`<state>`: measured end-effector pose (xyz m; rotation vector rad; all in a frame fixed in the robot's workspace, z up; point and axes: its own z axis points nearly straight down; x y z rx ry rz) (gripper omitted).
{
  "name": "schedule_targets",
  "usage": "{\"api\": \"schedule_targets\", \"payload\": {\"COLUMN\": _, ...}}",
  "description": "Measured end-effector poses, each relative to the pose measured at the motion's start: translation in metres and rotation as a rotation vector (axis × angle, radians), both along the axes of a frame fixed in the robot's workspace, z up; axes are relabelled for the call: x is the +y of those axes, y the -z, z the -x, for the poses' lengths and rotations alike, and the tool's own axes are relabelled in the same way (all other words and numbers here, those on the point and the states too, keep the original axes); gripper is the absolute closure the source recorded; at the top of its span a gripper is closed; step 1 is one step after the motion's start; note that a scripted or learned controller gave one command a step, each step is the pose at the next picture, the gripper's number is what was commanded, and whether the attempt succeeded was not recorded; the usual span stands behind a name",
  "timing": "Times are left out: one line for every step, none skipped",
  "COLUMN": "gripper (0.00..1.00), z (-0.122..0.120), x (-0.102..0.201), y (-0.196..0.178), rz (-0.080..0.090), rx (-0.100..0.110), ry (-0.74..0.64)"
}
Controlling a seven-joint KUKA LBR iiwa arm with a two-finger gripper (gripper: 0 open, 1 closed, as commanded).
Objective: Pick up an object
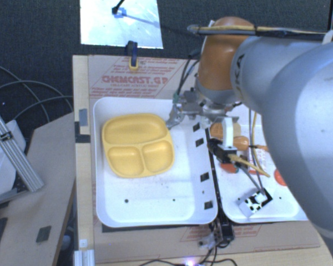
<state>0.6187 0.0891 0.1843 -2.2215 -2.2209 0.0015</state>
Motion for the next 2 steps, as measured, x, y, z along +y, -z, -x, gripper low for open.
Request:
{"api": "schedule_targets", "payload": {"gripper": 0.0, "z": -0.052, "x": -0.037, "y": -0.001, "rz": 0.001, "rx": -0.006, "ry": 0.001}}
{"api": "schedule_targets", "payload": {"gripper": 0.0, "z": -0.012, "x": -0.014, "y": 0.0, "rz": -0.001, "rx": 0.0, "ry": -0.005}}
